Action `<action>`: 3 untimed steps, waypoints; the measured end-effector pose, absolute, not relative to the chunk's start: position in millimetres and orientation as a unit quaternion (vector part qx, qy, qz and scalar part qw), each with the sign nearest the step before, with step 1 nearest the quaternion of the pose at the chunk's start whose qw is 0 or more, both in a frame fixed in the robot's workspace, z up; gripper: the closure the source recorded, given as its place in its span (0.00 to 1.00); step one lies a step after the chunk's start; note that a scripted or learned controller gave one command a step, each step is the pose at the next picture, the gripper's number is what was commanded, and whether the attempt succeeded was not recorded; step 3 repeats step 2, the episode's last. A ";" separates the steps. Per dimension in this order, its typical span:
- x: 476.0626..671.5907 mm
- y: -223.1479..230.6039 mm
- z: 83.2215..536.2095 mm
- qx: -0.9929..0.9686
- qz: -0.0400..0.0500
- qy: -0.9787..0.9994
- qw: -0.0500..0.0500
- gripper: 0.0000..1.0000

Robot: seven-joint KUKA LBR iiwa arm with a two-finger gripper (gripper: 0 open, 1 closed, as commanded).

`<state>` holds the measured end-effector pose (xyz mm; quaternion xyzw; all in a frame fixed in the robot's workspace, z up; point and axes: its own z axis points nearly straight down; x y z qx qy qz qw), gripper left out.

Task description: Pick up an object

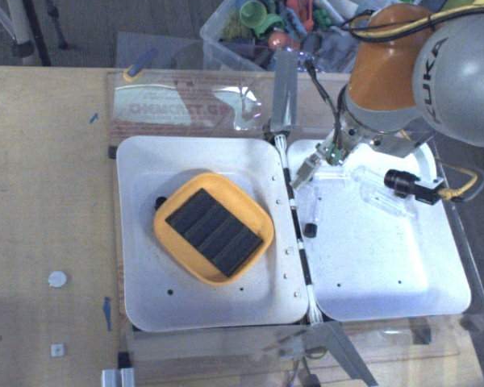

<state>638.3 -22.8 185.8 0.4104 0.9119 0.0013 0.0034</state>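
A pale wooden bench (pixel 40 176) carries two shallow white bins; behind them sits a clear tub of bright plastic toys (pixel 306 10). In the left bin (pixel 137 280) lies a yellow, rounded-square object with a dark ribbed panel (pixel 214 228). My gripper (pixel 306 170) hangs over the right bin (pixel 387 289), near the divider; its state I cannot tell.

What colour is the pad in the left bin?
Yellow-orange pad with a dark ribbed panel on top, clearest in the camera view.
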 end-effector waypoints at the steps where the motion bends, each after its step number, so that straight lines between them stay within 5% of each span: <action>1: 639.9 -22.5 197.0 0.411 0.003 0.912 0.007 1.00; 2: 639.9 -22.6 196.9 0.411 0.003 0.912 0.007 0.00; 3: 639.9 -22.6 196.9 0.411 0.003 0.912 0.007 0.00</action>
